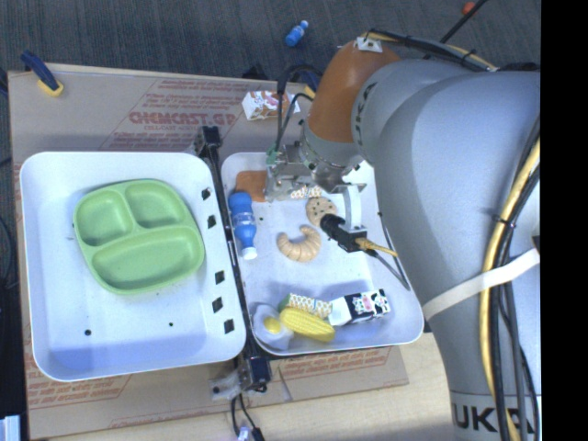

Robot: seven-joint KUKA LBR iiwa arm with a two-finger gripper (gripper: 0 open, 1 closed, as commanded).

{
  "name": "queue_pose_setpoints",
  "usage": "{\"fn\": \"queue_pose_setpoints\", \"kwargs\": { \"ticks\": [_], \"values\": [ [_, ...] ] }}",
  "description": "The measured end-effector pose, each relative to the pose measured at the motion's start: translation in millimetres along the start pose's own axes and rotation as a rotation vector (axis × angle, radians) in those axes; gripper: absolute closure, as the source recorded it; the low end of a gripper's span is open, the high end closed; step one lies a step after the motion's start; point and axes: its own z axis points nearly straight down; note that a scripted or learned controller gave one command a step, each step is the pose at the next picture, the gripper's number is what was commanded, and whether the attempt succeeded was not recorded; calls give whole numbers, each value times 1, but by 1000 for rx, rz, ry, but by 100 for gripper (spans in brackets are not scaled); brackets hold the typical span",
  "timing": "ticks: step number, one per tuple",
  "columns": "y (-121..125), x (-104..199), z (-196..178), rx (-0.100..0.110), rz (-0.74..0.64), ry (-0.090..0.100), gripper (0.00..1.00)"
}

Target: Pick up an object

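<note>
The grey arm (432,154) reaches in over the right bin (404,324), its pincer (296,175) low at the bin's far end, near a brown item (252,184) and a round pretzel-like piece (321,209); how far the pincer is open cannot be told, nor whether it has hold of anything. In that bin lie a blue bottle (243,220) by the left wall, a croissant (300,243) mid-bin, and a corn cob (307,323) and cow-patterned carton (367,305) at the near end. The left bin (46,246) carries a green divided plate (138,235).

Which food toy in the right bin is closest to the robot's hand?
The round brown cookie, just below the gripper. The croissant lies lower down, and the corn sits far off at the bin's near edge.
</note>
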Motion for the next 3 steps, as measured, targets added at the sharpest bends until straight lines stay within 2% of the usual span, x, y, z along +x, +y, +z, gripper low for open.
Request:
{"fn": "queue_pose_setpoints", "kwargs": {
  "ticks": [1,2,3],
  "values": [
    [0,-1,0,0,0,-3,0],
    [-22,-7,10,-2,7,-3,0],
    [-76,-4,10,-4,7,-6,0]
  ]
}}
